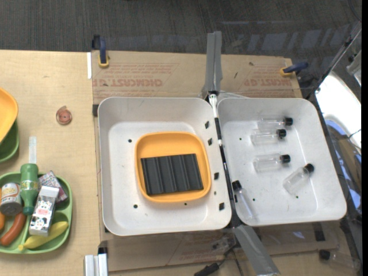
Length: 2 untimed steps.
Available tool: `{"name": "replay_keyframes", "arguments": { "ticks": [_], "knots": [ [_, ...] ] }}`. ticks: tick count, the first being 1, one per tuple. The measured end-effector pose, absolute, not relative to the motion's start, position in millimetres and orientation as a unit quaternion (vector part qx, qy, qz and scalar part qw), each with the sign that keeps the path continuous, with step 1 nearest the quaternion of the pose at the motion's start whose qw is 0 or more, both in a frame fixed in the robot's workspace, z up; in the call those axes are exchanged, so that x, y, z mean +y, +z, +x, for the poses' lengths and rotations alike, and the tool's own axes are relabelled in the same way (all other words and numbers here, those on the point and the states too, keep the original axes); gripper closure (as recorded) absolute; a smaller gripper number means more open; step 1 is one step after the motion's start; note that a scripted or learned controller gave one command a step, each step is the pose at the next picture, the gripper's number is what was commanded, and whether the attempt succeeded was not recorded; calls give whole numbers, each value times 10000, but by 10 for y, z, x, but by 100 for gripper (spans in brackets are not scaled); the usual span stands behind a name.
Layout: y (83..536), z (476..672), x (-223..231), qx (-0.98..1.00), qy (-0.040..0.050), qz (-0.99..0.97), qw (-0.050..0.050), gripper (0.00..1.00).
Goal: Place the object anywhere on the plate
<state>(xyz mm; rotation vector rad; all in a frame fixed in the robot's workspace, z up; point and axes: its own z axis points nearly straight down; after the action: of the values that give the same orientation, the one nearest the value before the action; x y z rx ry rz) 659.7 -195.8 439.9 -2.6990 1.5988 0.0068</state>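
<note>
An orange plate (pixel 172 141) lies in the middle of the left white bin (pixel 115 171). A dark grey ribbed rectangular block (pixel 172 174) rests flat on the plate and covers most of its floor. The right white bin (pixel 325 203) holds several clear vials with black caps: two side by side near the back (pixel 269 124), one in the middle (pixel 269 163), one to the right (pixel 298 179), and one against the bin's left wall (pixel 241 199).
A green tray (pixel 60 237) with toy food and a small bottle stands on the wooden bench at the far left, below an orange bowl (pixel 6 117). A small pink disc (pixel 64 116) lies on the wood. Clamps (pixel 102 55) hold the cardboard behind the bins.
</note>
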Motion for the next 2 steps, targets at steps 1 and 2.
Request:
{"name": "replay_keyframes", "arguments": {
  "ticks": [1,2],
  "knots": [
    [4403,5587,-1942,3477,14,-9376,21,100],
    [4405,6601,-2172,1925,-4,-9813,26,100]
  ]
}}
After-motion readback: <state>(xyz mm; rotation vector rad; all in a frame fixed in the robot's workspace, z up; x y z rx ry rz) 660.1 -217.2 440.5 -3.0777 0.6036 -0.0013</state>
